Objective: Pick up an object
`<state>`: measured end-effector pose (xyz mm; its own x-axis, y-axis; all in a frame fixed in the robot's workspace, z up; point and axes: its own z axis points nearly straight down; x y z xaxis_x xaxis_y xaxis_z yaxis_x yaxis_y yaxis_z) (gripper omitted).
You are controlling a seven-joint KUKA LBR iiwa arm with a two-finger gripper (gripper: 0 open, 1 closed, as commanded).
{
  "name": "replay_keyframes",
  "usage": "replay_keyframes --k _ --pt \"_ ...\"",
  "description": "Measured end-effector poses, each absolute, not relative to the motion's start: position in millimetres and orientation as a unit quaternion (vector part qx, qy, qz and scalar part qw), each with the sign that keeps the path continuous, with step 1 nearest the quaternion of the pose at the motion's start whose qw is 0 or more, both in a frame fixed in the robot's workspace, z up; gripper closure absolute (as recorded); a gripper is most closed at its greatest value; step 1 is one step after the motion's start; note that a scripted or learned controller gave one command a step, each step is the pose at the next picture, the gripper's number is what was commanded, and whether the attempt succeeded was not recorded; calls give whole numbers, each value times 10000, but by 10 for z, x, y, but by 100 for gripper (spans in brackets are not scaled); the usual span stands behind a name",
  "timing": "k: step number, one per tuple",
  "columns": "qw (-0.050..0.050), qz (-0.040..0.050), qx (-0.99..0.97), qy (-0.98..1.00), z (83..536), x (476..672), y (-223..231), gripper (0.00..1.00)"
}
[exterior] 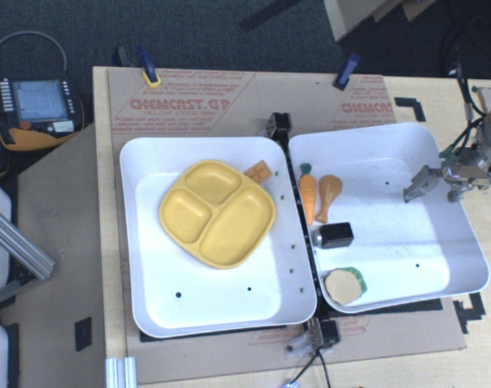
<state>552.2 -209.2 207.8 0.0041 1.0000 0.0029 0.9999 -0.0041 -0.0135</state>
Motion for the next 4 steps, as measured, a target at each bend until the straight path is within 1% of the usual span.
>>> replay_keyframes --k 1,2,3,4 --pt "-5 1 -7071 -7071 2155 5554 -2086 0" --pt "32 15 -7073 -7069 1524 5579 -2103 0" --pt "30 -25 -7058 -7084 1101 5626 -2151 0" --pt "31 -57 -7048 -7093 925 5680 -2093 0"
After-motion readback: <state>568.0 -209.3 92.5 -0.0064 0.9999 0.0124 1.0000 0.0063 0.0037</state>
